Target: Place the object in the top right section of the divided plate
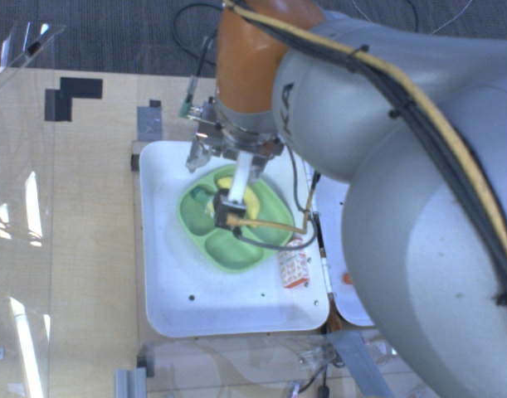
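Arm (419, 181) is stretched from frame right over a white bin (187, 297) where a green divided plate (228, 255) is set. Gripper (205, 152), state not discernible, is held over the plate's upper left; a yellow object (251, 196) is seen in the plate's upper part.

Green divided plate (228, 255) lies flat in the left bin (195, 305) — yellow object (255, 194) (partly hidden) on it.

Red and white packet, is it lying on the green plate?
No, the packet lies on the white bin floor beside the green plate.
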Motion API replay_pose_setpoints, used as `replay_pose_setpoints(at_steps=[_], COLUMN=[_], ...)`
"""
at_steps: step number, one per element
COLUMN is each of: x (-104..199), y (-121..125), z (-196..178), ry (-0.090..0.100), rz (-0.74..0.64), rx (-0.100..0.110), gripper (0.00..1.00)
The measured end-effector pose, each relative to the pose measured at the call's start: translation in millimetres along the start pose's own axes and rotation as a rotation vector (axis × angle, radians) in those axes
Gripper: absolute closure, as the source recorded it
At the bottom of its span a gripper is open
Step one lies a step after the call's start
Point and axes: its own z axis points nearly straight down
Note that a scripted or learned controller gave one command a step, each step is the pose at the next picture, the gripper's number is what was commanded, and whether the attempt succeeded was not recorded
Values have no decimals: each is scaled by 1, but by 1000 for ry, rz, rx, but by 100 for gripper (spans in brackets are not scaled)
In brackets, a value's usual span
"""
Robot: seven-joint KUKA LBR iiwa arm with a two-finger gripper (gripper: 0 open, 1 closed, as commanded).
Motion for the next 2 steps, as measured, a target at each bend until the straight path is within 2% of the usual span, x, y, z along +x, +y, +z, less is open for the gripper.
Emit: replay_pose_setpoints(at_steps=[1,2], x=[12,-19], y=[7,60], z=[-70,76], ry=[0,-4], rz=[454,367], rx=[0,5], gripper=[0,0])
